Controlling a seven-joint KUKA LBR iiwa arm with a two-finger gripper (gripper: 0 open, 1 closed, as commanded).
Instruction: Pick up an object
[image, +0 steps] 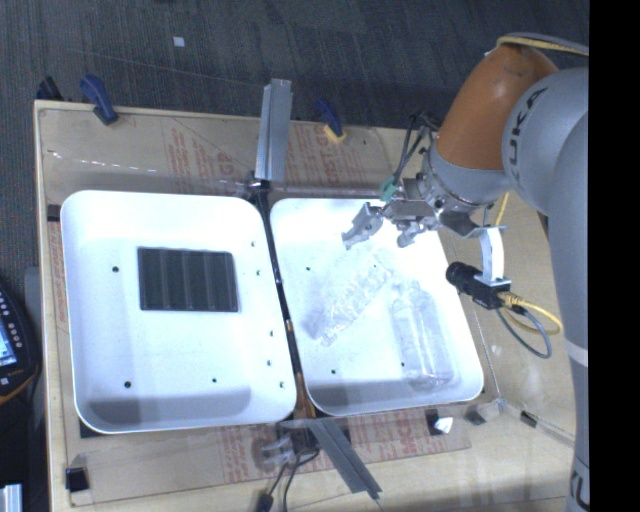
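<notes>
Reaching in from the right, the grey arm (540, 130) is bending its orange-banded wrist down over the far part of the right-hand bin (300, 225). Its gripper (383, 228) is hanging above the bin's upper middle, and the two metal fingers (358, 229) are standing apart with a plain gap between them; nothing is sitting in that gap.

Below the gripper, two clear plastic bottles are lying on the white floor of that bin. One clear bottle (345, 300) is lying at a slant, running from the bin's middle down toward its left wall, with its upper end just under the fingertips, though I cannot tell whether anything is touching it. The second bottle (418, 335) is lying nearer the bin's right wall, lengthwise toward the near edge, close beside the first but apart from it. Both are so see-through that their outlines are fading into the white.

A dark ribbed rectangular block (188, 279) is lying flat in the middle of the left-hand bin (85, 390), well apart from the arm. Between the two bins a dark divider strip (282, 300) is running front to back. Both bins are resting on a pale wooden bench (150, 140), where blue clamps (98, 100) are gripping the far edge. A black cylindrical fitting with a yellow cable (530, 310) is hanging off the wrist at the right.
</notes>
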